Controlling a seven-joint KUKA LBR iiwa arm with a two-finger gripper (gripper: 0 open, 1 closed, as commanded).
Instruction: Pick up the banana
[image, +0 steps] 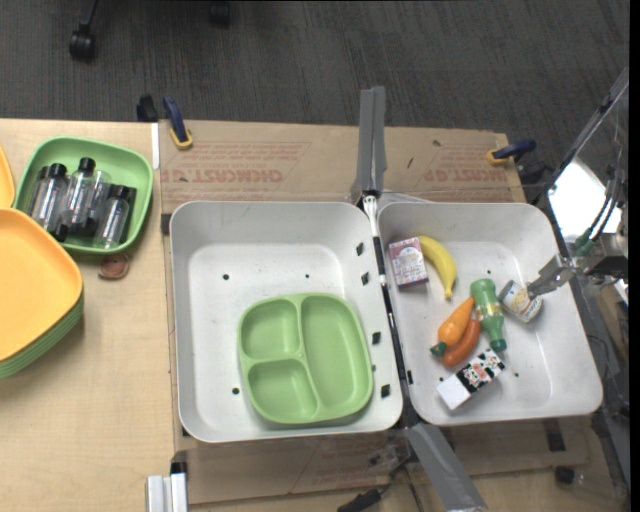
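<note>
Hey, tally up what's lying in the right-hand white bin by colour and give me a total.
Yellow: 1, the banana
Pink: 1, the small carton
Orange: 2, two carrot-like pieces
Green: 1, the bottle
Black and white: 1, the small box
Silvery: 1, the object at the gripper
Total: 7

You look down from one fixed camera set high over the worktop (100, 400), tilted so the floor (300, 50) fills the top edge. It stands far enough back to take in both bins: the left bin (200, 300), and the right bin (560, 390) under the jaws.
</note>
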